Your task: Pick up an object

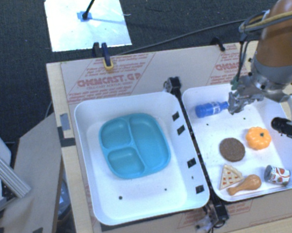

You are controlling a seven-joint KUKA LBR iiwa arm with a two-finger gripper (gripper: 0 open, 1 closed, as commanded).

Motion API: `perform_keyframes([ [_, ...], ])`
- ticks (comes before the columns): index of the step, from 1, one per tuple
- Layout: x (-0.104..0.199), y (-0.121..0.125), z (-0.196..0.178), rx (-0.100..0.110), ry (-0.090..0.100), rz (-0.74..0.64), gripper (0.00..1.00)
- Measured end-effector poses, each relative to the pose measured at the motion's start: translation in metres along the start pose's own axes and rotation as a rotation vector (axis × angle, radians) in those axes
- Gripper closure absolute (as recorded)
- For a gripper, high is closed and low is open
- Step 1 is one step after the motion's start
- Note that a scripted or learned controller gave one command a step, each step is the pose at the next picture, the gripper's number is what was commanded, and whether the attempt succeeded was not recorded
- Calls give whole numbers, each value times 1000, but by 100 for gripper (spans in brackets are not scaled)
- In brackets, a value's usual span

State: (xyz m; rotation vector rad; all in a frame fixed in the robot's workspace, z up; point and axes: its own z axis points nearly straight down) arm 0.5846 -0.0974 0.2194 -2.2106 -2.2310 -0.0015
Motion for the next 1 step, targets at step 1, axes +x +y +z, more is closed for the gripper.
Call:
perform_keyframes([
  [1, 62, -7, 1, -2, 1, -1, 100],
])
